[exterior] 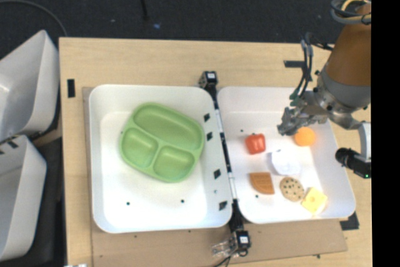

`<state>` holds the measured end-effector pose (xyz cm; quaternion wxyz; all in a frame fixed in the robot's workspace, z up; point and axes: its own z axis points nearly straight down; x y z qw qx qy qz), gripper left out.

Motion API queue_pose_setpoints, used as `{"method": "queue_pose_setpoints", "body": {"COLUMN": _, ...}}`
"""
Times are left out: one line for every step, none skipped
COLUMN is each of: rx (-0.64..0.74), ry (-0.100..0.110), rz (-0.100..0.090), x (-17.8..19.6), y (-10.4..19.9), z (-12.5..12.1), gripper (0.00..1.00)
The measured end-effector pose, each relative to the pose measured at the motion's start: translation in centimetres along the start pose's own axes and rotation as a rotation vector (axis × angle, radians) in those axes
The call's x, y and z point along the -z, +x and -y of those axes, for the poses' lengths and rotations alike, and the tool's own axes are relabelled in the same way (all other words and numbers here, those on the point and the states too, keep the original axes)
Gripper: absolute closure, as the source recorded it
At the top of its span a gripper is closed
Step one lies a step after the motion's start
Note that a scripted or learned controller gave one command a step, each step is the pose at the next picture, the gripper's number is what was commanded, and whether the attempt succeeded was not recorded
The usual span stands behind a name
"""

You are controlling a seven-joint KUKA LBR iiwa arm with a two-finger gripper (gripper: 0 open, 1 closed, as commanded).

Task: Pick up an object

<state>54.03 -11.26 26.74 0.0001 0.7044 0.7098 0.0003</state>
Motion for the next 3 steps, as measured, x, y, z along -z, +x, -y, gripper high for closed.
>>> {"method": "queue_pose_setpoints", "body": {"rx": -0.001, "ry": 0.000, "rz": 0.000, "x": 0.0, "y": 4.6, "z": 0.7, "gripper": 1.00}}
{"method": "queue_pose_setpoints", "body": {"rx": 0.000, "ry": 0.000, "rz": -0.001, "x": -1.4, "y": 10.5, "z": 0.5, "gripper": 1.00}}
{"method": "queue_pose_setpoints", "body": {"rx": 0.000, "ry": -0.001, "rz": -0.001, "x": -0.7, "y": 15.8, "z": 0.7, "gripper": 1.00}}
